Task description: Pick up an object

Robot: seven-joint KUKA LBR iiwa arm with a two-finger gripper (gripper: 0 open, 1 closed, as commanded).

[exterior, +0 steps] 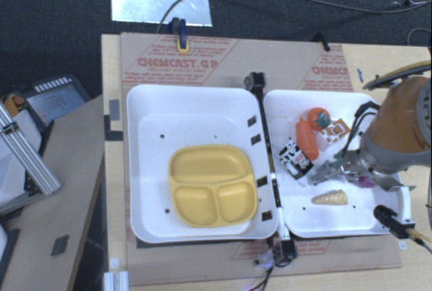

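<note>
A: Dark carpet all round, a wooden table (111, 148) in the middle, and two shallow white bins on a cardboard sheet (202, 57). The left bin (145, 114) carries a yellow divided tray (211, 185); the right bin (297, 219) has the small stuff.

B: And the arm (405, 124) is in from the right, its gripper (334, 169) low over the right bin. Whether the jaws are open or closed, I cannot tell; it's a grey tangle down there.

A: What's within reach?

B: An orange carrot toy (307, 138) toward the far side, a black-and-white block (294, 158) just left of the gripper, and a pale cone (329, 198) lying on its side on the near side.

A: Which would you go for?

B: The carrot, I'd judge. It looks light, probably hard plastic, so a bit slick. Its long body gives two sides to pinch across the middle, not the tapered end.

A: And the cone?

B: Tricky. Lying flat and tapered, it could squirt out of a squeeze. The block looks stiff, with flat faces, a fair second choice.
</note>
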